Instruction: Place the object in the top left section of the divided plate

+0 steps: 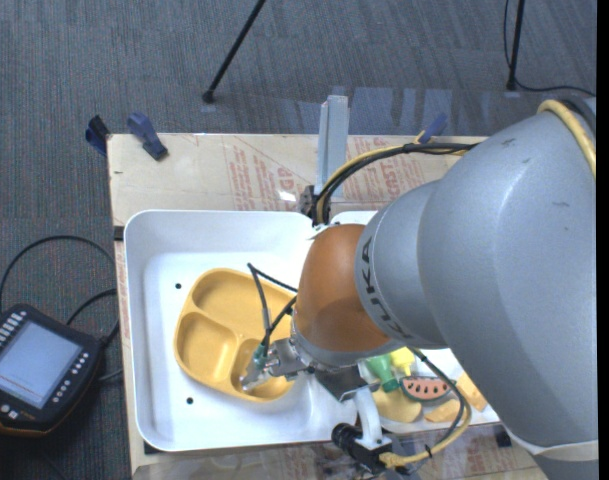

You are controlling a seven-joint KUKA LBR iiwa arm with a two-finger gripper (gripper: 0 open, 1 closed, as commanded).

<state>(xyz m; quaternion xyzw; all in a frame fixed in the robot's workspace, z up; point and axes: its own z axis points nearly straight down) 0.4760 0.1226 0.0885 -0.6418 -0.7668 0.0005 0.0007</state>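
The fingers (pixel 256 370) sit low over the near right section of the divided plate (pixel 209 328); whether they are released, clenched or grasping cannot be told, and the object to be placed cannot be made out between them. To the right, in the right bin (pixel 484 408), lie a watermelon slice (pixel 429 387) and a green item (pixel 384 370). The yellow plate rests in the left bin (pixel 149 268), its top left section bare. The orange band (pixel 329 288) stands above. Farther off, the desk (pixel 224 173) carries both bins.
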